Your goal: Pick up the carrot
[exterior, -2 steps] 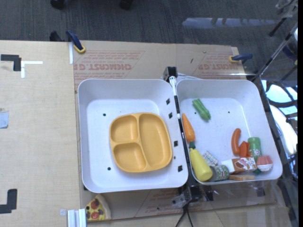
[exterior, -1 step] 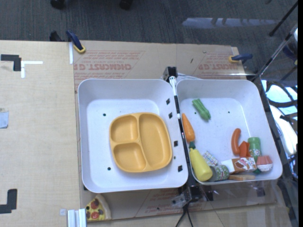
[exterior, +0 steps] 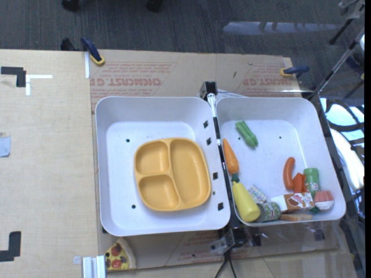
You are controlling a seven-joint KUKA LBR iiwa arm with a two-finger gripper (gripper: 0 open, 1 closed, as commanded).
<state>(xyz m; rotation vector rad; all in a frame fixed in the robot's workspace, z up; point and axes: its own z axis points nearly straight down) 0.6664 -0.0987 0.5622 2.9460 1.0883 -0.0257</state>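
Observation:
The carrot (exterior: 231,157) is orange with a small green top at its near end. It lies along the left wall of the right bin (exterior: 307,120), pointing away from me.
A yellow three-part plate (exterior: 172,173) sits in the left bin (exterior: 116,126). The right bin also holds a green pepper (exterior: 246,134), a yellow bottle (exterior: 244,202), an orange sausage (exterior: 288,172), a green can (exterior: 311,179) and several small packets along the near wall. A pizza slice toy (exterior: 118,256) lies on the cardboard in front.

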